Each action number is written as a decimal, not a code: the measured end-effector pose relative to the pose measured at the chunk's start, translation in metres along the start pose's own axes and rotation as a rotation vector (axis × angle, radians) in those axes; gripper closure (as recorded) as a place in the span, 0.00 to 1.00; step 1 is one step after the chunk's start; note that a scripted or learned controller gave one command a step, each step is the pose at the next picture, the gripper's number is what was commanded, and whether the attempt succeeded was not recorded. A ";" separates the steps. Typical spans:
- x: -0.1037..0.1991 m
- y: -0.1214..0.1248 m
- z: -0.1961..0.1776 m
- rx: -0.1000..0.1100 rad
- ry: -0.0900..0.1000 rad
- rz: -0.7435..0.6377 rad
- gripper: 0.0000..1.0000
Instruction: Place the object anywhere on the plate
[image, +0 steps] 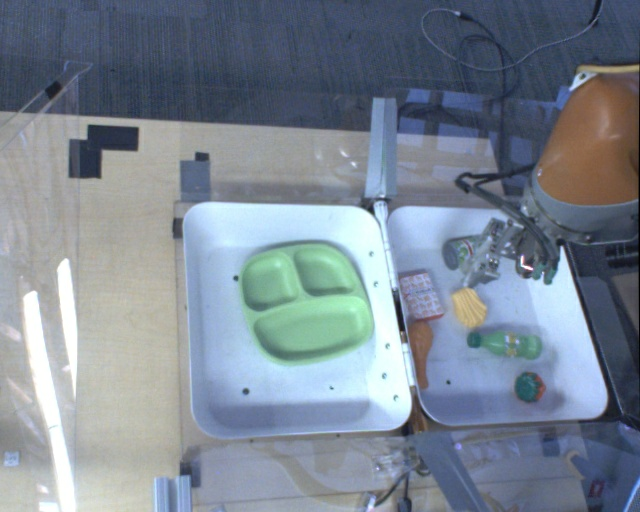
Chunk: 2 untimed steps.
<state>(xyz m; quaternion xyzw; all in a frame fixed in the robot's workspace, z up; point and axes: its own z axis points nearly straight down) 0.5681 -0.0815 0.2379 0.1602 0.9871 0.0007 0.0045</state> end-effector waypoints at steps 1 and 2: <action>-0.011 0.043 0.052 0.000 0.002 0.110 1.00; 0.067 -0.052 0.022 0.003 0.001 0.611 1.00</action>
